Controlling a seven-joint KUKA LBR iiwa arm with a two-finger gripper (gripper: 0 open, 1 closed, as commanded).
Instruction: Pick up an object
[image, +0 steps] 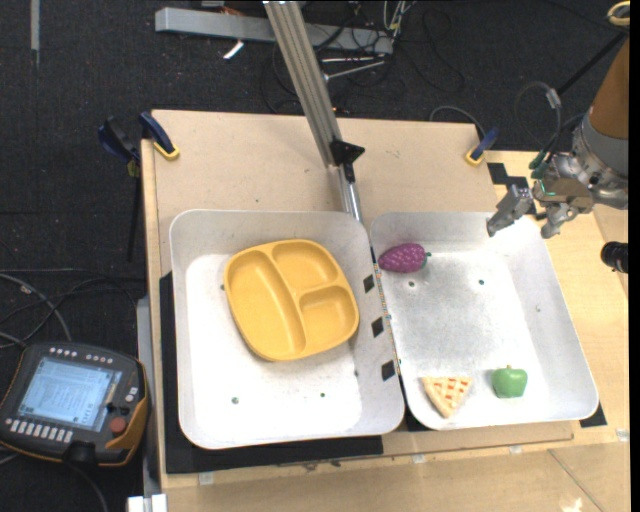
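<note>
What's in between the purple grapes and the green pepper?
Nothing but bare white bin floor. In the camera view, the grapes sit near the bin's top left and the pepper near its bottom right, beside the pizza slice.

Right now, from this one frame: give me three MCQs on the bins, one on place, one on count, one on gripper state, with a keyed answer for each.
1. Where is the yellow plate?
A. left bin
B. right bin
C. bare bench

2. How many items lie in the right bin?
A. one
B. two
C. three

3. The gripper is:
A. shut on the grapes
B. open, holding nothing
C. shut on the pepper

Answers:
1 A, it sits inside the left bin.
2 C, purple grapes, pizza slice, green pepper.
3 B, fingers spread above the bin's far edge.
</note>
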